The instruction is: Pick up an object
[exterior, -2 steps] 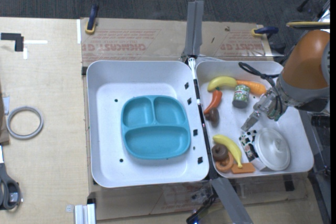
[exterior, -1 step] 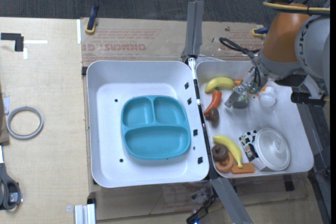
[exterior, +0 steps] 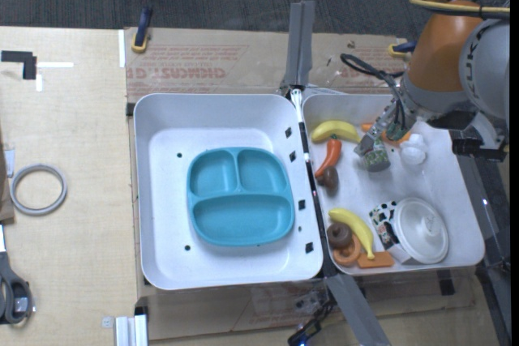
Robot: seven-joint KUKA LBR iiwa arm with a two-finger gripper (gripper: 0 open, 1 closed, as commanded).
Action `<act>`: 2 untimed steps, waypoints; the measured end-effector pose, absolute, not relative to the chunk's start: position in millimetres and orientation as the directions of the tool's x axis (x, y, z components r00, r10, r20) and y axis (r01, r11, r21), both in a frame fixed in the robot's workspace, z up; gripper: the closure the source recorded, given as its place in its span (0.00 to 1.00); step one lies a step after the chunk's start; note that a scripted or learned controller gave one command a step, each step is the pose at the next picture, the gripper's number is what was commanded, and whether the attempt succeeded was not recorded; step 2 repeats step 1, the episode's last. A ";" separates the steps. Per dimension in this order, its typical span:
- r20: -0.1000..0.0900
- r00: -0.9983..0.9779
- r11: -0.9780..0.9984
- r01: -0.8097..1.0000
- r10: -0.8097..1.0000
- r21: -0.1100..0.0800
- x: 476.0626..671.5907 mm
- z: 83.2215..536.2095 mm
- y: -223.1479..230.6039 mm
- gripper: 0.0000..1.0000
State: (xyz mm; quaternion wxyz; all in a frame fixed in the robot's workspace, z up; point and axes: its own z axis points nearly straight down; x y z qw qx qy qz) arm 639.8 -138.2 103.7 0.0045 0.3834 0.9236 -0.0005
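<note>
My gripper (exterior: 375, 151) hangs low over the upper middle of the right bin (exterior: 462, 198), beneath the grey arm with its orange band (exterior: 442, 44). At its tip sits a small grey-green object (exterior: 378, 161); whether it is held is unclear. A yellow banana (exterior: 334, 130) lies just left of the gripper. Below the banana lie a red-orange pepper (exterior: 328, 158) and a small brown piece (exterior: 331, 180). An orange item (exterior: 388, 130) peeks out behind the gripper, and a white item (exterior: 413, 151) lies to its right.
The left bin (exterior: 154, 174) holds a blue divided plate (exterior: 241, 196). The right bin's front holds a second banana (exterior: 353, 227), a brown ring (exterior: 339, 237), an orange piece (exterior: 361, 257), a black-and-white toy (exterior: 383, 221) and a white lidded pot (exterior: 422, 229).
</note>
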 end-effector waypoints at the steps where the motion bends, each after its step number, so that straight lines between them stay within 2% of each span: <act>1: -0.002 -0.487 0.487 0.873 0.873 0.000 627.8 191.9 -61.0 1.00; 2: -0.002 -0.487 0.487 0.873 0.873 0.000 627.8 191.9 -61.0 1.00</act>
